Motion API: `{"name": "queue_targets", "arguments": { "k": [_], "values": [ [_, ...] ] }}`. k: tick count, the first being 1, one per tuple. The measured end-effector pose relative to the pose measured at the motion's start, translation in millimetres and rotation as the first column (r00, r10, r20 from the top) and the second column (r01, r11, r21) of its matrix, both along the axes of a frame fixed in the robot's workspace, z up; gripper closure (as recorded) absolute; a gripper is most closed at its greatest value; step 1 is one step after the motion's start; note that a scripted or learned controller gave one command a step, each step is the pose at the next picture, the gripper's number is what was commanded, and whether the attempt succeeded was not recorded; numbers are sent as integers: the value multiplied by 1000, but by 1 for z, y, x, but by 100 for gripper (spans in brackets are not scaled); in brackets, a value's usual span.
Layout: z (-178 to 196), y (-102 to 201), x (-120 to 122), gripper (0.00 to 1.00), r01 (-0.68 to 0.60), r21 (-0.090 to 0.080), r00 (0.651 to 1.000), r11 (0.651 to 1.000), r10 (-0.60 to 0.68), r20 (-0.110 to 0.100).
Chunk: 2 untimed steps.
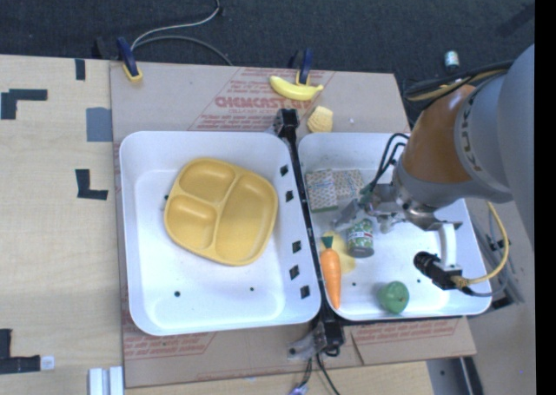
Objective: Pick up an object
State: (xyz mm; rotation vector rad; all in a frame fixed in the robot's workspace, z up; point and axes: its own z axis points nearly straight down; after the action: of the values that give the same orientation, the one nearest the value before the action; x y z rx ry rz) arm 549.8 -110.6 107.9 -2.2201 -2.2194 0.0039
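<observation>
My gripper [365, 216] is low in the right bin [460, 250], reaching in from the right under the orange-banded wrist. Its fingers [345, 213] stand apart, open, on either side of the top of a small green-labelled can [361, 241]. The can stands upright on the bin floor, and I cannot tell whether they touch it. An orange carrot [331, 276] lies just left of the can by the divider. A green round fruit [393, 297] rests near the bin's front. A patterned sponge [330, 187] lies behind the gripper.
A yellow divided plate [221, 209] lies in the left bin [143, 246]. Behind the bins on the cardboard are a toy banana [295, 88] and a yellow block [320, 119]. A black cable loop [443, 273] hangs by the wrist at the right.
</observation>
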Motion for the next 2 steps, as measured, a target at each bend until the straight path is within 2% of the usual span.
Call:
{"name": "queue_targets", "arguments": {
  "k": [1, 2],
  "values": [
    [-20, 4, -8, 0, 0, -1, 1000, 1000, 0, 8],
    [-22, 16, 25, 0, -2, -2, 1000, 1000, 2, 7]
  ]
}}
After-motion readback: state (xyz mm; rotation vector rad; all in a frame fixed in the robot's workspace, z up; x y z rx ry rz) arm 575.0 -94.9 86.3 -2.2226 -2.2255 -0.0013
